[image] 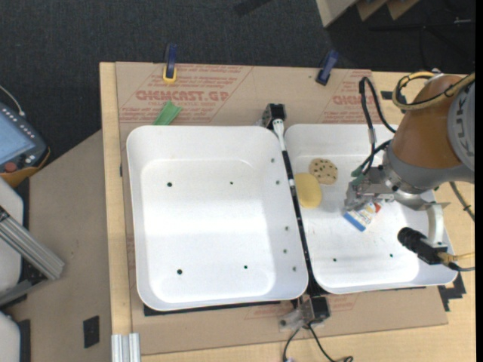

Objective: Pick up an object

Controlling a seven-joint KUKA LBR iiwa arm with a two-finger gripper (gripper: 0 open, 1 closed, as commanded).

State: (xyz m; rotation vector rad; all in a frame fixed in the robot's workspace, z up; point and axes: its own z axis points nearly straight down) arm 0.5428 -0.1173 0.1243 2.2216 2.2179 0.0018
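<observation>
A brown board-topped bench point(226, 89) spans mid-frame; two white bins rest on it side by side, the left bin point(151, 202) toward centre, the right bin point(339, 274) at right; a green scrap point(167, 113) lies upper left.

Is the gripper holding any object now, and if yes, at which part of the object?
It cannot be told. The gripper is low in the right bin, directly over the small blue and white packet, but the view does not show the packet between its fingers.

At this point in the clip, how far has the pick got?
The gripper is down in the right bin, right over the small blue and white packet. No lift shows. The cookie and yellow piece lie untouched nearby. Grasping and raising remain.
</observation>
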